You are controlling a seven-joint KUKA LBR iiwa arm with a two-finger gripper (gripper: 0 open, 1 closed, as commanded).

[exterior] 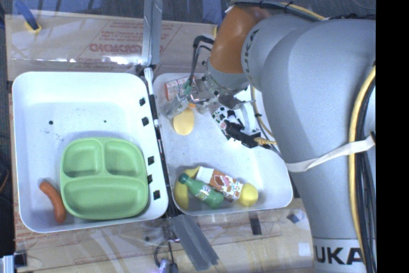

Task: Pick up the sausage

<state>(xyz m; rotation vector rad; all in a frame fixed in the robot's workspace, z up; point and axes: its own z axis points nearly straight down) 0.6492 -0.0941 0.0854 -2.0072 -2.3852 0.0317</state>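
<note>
Gripper (192,94) low in right bin (271,192), at its far left corner, just above a yellow piece (183,123); grip state impossible to tell. Sausage (52,200) well apart, in left bin (83,89), near-left corner, touching green tray (103,179). Step in hand, judging by this: approach not begun. Next: lift, cross the divider, descend over sausage, clear of tray rim.

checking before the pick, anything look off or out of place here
Yes: the sausage lies in the left bin, wedged beside the green tray, while the hand is over the right bin.
</note>
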